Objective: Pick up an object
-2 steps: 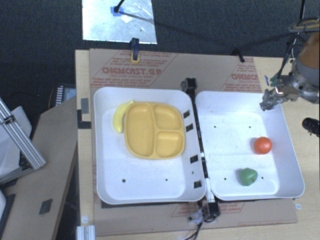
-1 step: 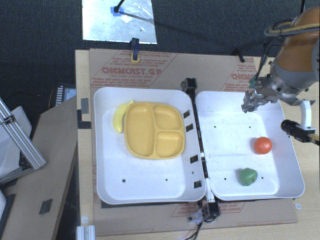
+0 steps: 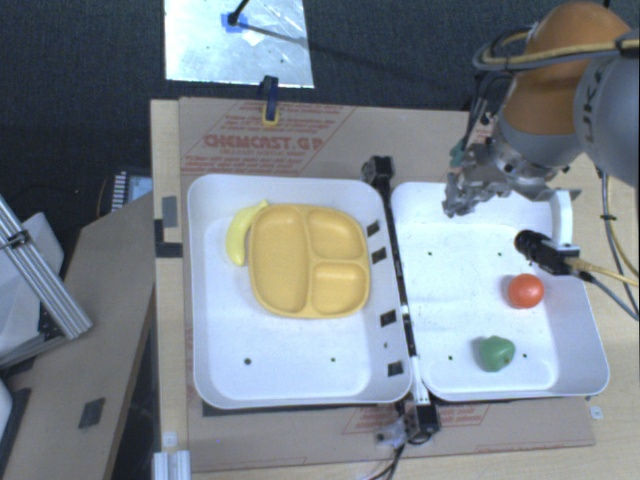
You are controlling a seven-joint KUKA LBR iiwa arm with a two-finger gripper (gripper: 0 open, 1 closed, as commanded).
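presumably poised to descend, the pincer hangs over the right bin's far edge, grip unreadable, well apart from the orange ball.

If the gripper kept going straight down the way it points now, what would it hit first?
Probably bare floor of the right bin, near its back-left corner. The gripper points down there, and the orange ball and green object lie well off that line. Depth is hard to judge from this slant.
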